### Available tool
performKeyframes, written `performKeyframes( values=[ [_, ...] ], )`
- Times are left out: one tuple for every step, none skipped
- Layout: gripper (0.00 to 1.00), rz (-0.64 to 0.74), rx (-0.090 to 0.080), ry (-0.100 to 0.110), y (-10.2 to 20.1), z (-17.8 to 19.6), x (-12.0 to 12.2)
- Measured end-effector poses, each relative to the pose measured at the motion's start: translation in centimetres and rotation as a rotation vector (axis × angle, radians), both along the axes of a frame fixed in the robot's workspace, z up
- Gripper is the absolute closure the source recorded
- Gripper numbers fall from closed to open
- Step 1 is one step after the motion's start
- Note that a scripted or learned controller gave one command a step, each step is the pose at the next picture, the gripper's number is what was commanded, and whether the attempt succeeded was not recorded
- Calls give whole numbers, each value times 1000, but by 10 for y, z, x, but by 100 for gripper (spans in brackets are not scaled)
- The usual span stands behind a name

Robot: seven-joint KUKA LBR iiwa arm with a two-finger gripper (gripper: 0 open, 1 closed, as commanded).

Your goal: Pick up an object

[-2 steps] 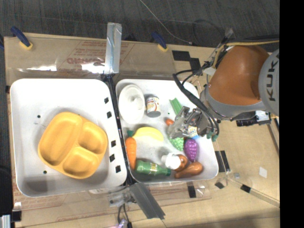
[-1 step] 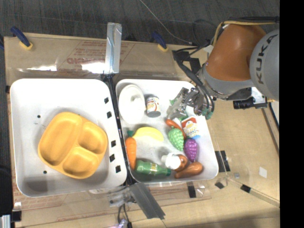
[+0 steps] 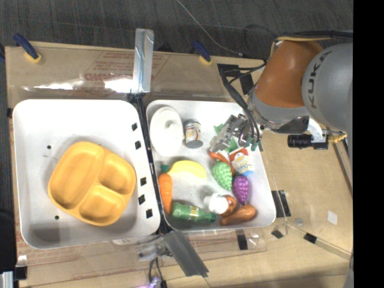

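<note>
**Yellow tray alone on the left, toy food crowded on the right**

Yellow plastic fills much of the left bin (image 3: 24, 161): a divided tray (image 3: 92, 182) with three compartments lies flat on the white floor, slightly turned.

Across the divider, the right bin (image 3: 204, 108) carries the clutter. Near its upper left corner sits a white cup-like container (image 3: 165, 128), and just beside it a small tin can (image 3: 192, 133). Below these, an orange carrot (image 3: 165, 188) lies along the left wall, next to a yellow lemon-shaped piece (image 3: 188, 171). A green bottle (image 3: 192, 213) lies on its side along the lower edge, touching a white and red item (image 3: 219, 204) and a brown sausage-like piece (image 3: 239, 214). A pale green bunch of grapes (image 3: 222, 174) and a purple bunch (image 3: 241, 188) rest just right of centre, with a small red and white carton (image 3: 240, 160) above them.

Further right, the hand (image 3: 231, 135) hangs low over the bin's upper right part, close above the carton. I cannot tell how wide it stands, and nothing is visibly held. The grey arm (image 3: 327, 89) with its orange band reaches in over the wooden surface (image 3: 312, 185).
</note>
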State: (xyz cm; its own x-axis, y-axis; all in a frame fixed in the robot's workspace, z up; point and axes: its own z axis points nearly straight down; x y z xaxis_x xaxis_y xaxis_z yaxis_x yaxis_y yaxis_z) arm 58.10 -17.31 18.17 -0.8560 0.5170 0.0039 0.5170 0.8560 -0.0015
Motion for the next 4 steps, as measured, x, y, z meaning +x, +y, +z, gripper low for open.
performKeyframes(
  values=[
    [100,-239,-2,-7,8,20,56],
    [100,-484,-3,-8,4,80,59],
    [100,-351,-2,-2,-34,47,27],
    [100,-396,-2,0,-27,3,-6]
  ],
)
